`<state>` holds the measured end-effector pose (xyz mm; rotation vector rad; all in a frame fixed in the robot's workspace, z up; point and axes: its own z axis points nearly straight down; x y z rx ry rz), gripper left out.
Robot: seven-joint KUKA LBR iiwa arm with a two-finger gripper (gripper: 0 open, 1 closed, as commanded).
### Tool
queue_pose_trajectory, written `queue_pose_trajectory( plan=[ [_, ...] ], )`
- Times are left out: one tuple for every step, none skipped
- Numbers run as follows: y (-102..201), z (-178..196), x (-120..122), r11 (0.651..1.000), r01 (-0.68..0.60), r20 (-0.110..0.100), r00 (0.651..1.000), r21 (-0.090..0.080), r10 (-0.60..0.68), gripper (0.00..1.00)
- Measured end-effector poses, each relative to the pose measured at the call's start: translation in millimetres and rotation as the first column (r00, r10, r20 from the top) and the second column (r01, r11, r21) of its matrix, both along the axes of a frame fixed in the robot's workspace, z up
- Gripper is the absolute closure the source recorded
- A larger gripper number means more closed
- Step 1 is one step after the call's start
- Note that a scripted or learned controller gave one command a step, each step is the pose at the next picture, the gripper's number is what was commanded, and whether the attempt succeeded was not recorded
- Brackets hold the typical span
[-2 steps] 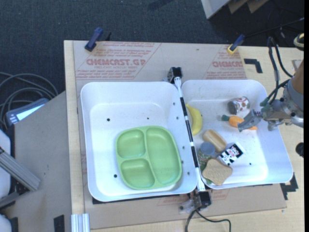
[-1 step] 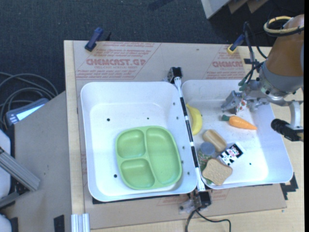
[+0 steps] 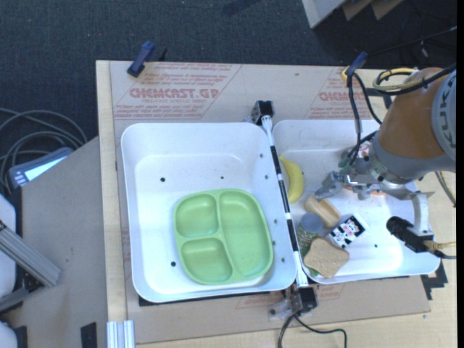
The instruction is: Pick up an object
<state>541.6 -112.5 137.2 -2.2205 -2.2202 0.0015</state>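
1. The bench (image 3: 217,85) carries two shallow white bins side by side, and their inner walls touch along the centre line.

2. The left bin (image 3: 188,158) (left as the camera sees it) holds one item. This is a green tray (image 3: 221,235) with three compartments, lying flat. It sits toward the bin's near right corner, close to the wall shared with the other bin.

3. The right bin (image 3: 319,140) holds the candidate objects for the pick. All of them lie in its left half, on the bin floor.

4. My arm (image 3: 409,133) enters over the right bin's right edge, with the orange band above the bin's far right area. My gripper (image 3: 335,185) hangs over the middle of this bin, just beyond the tan block. The view does not show whether the gripper is apart or together, so I cannot tell its state.

5. Objects in the right bin, by size:
- The bread slice (image 3: 326,258) lies flat in the near left corner.
- The yellow fruit (image 3: 293,178) lies against the left wall, about midway along it.
- The tan block (image 3: 322,211) lies at a slant between the yellow fruit and the bread slice.
- The black-and-white box (image 3: 346,231) lies just beside the tan block, on its near right side.
- The grey disc (image 3: 311,225) touches the tan block and lies just beyond the bread slice.

6. A black clamp (image 3: 263,110) sits where the two bins meet at their far edge. A blue clip (image 3: 141,59) grips the bench's far left corner.
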Motion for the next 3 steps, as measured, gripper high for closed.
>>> queue_pose_trajectory(
  plan=[
    [-2.4,-49.7,1.7,1.0,0.0,0.005,1.0,0.001,0.0,0.0],
    [3.5,-49.1,-16.3,1.0,0.002,0.011,1.0,-0.002,-0.002,0.0],
    [4.4,-39.6,-16.3,1.0,0.001,0.011,1.0,-0.001,-0.001,1.0]
  ],
)
